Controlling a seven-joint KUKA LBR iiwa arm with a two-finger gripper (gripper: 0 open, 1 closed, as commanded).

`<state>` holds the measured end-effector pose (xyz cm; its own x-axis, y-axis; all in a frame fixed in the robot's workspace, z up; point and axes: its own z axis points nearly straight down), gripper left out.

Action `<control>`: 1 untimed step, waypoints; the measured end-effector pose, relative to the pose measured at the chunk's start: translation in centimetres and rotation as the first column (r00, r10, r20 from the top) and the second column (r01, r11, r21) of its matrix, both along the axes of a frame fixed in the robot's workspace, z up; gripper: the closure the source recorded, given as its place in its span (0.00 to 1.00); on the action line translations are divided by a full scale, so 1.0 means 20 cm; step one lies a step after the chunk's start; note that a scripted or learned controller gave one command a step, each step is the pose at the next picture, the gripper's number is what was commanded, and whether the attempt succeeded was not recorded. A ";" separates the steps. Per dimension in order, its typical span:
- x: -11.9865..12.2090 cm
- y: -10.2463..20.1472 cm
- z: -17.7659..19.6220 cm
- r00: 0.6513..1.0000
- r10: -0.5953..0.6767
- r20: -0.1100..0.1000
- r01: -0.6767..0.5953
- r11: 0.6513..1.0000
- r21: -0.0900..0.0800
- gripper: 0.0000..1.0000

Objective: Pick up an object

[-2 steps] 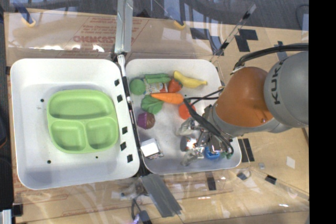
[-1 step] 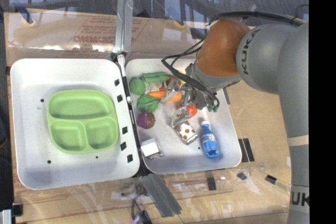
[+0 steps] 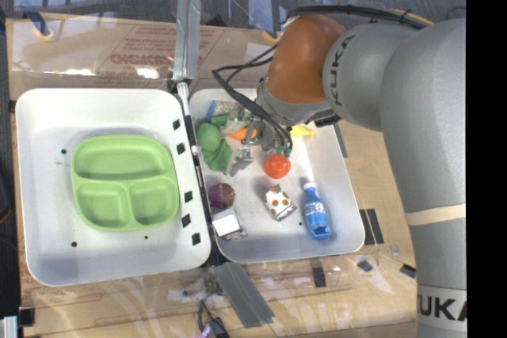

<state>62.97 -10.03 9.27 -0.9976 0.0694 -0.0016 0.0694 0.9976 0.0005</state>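
Camera view: end effector [image 3: 255, 140] hangs low in the right bin [image 3: 337, 237] beside a red ball [image 3: 276, 165]; grip state unclear.

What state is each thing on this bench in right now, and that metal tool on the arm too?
Green tray: flat in the left bin, its compartments bare.
Blue bottle: lying on its side in the right bin.
Orange-red ball: resting in the right bin, just under the tool.
Spotted cube: tilted.
Green soft item: against the bin's left wall.
Tool: low over the clutter; grasp unclear.
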 end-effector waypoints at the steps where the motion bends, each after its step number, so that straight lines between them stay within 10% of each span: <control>1: 0.01 0.01 0.06 1.000 0.006 0.004 -0.006 1.000 -0.001 1.00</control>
